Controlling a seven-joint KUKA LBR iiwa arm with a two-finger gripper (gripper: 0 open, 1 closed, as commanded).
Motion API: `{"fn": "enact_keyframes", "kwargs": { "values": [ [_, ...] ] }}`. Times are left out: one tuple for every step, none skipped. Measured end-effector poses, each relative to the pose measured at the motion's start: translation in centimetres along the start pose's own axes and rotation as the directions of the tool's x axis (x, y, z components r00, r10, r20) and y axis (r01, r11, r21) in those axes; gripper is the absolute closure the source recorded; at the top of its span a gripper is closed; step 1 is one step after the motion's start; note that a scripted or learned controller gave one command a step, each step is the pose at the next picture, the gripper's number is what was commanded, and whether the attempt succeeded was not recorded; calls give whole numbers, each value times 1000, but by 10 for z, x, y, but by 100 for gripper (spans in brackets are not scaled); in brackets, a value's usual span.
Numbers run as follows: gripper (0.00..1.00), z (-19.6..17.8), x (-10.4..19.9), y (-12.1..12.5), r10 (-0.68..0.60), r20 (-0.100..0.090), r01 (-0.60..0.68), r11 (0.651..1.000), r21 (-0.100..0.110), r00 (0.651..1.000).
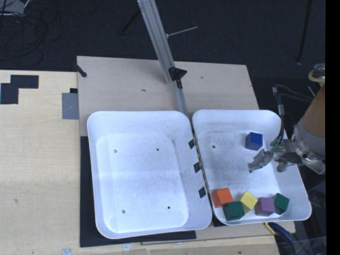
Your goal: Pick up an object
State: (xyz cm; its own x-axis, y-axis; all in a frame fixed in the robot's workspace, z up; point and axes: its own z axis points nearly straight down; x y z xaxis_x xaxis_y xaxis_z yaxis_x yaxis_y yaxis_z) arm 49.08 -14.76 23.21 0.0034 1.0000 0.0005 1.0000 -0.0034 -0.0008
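Along the right bin's (236, 120) near rim we see five cubes (249, 200) crowded; the gripper (269, 162), jaws open, hovers over bare floor.

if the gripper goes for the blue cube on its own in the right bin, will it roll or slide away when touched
The blue cube looks flat-faced, so it should slide rather than roll. It seems small and probably light, so a nudge from the gripper could shove it across the smooth-looking right bin. Standing apart from the other blocks, it likely offers free sides for a grasp.
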Motion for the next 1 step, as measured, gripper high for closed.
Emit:
{"fn": "enact_keyframes", "kwargs": {
  "values": [
    [0,106,-50,43,-3,-1,3,1000,7,1000]
  ]
}}
